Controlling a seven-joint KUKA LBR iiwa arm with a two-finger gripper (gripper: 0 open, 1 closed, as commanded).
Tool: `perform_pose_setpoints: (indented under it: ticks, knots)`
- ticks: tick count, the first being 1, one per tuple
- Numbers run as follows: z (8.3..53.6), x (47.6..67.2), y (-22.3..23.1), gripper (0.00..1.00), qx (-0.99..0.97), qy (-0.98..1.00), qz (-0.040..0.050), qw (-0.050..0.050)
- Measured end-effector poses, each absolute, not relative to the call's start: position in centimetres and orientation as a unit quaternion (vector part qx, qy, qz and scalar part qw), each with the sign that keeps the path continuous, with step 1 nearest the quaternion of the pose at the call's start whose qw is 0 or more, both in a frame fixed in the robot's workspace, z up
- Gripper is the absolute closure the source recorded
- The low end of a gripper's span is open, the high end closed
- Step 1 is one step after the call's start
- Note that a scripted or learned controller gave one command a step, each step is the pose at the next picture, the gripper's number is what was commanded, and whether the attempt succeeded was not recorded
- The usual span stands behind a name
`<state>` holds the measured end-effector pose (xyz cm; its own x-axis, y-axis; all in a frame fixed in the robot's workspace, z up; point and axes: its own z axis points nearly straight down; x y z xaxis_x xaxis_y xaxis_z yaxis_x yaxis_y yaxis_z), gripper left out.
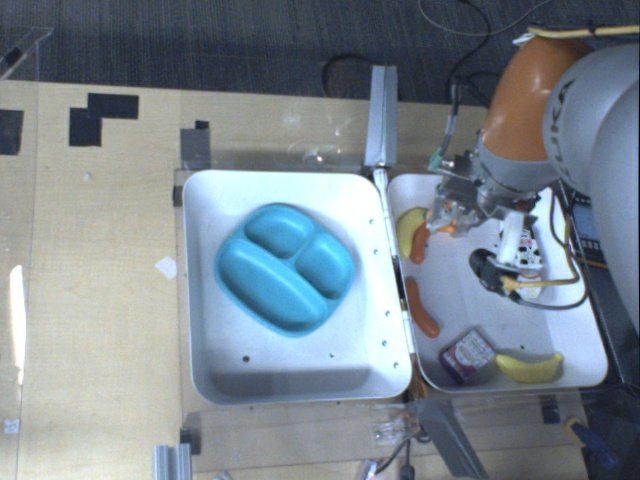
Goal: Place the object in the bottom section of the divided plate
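Blue divided plate [287, 266] sits in left bin [210, 368], all sections bare. Gripper [446, 218] hangs over right bin [590, 368], upper part of frame, above orange sausage [419, 244]; its opening you cannot tell. Nothing placed yet; pick, carry, drop remain.

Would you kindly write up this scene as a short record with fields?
left bin: holds the blue divided plastic plate, nothing in its sections
right bin: yellow banana, purple packet, orange-red sausage, a yellow item by the divider
arm: grey with orange band, over the right bin
gripper: low near the yellow item; finger state unclear
task status: not yet done
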<state>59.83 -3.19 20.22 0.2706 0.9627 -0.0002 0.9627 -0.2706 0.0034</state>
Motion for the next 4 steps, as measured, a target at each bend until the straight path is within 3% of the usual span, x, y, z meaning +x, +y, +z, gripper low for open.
perform_pose_setpoints:
  ticks: [1, 2, 3, 4]
  knots:
    - [21.1, 63.3, 1.8, 1.0, 0.753, 0.658, 0.0, 0.002]
    - [21.1, 64.6, 16.8, 1.0, 0.675, 0.737, 0.0026, 0.001]
    - [19.4, 60.5, 21.4, 1.0, 0.598, 0.802, 0.0017, 0.001]
    - [20.8, 59.0, 22.8, 1.0, 0.353, 0.936, 0.0024, 0.002]
